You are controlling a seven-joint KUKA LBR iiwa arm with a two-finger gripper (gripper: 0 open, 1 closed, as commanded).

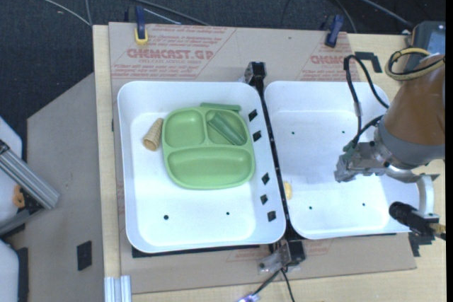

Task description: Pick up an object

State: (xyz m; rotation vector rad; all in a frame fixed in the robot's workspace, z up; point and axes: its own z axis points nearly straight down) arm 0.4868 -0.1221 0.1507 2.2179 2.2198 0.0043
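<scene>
Bench: a brown board (pixel 177 46) printed with red lettering is seen bearing two shallow white plastic bins side by side, held by blue clamps at the far edge.
Left bin: the shallow white left bin (pixel 141 223) is occupied by the candidate objects.
Right bin: the shallow white right bin (pixel 311 124) is overhung by the arm; a small yellowish object (pixel 287 189) is seen at its left rim, too small to be identified.
Arm: the grey arm with an orange band (pixel 417 109) is reached in from the right, its gripper (pixel 352 165) hanging over the right bin, well apart from the left bin's contents. Whether its jaws are parted or closed cannot be told.
Plate: a pale green three-compartment plastic plate (pixel 209 148) is laid flat in the middle of the left bin. It is judged stiff, light and smooth; a hold at the raised rim is advised, since the flat face offers nothing to pinch.
Utensil: a darker green elongated piece (pixel 226 128) is laid in the plate's upper right compartment.
Cone: a small tan cone-shaped object (pixel 152 134) is laid just beside the plate's left edge. It is judged light and possibly brittle; a hold across its wider end is suggested.
</scene>
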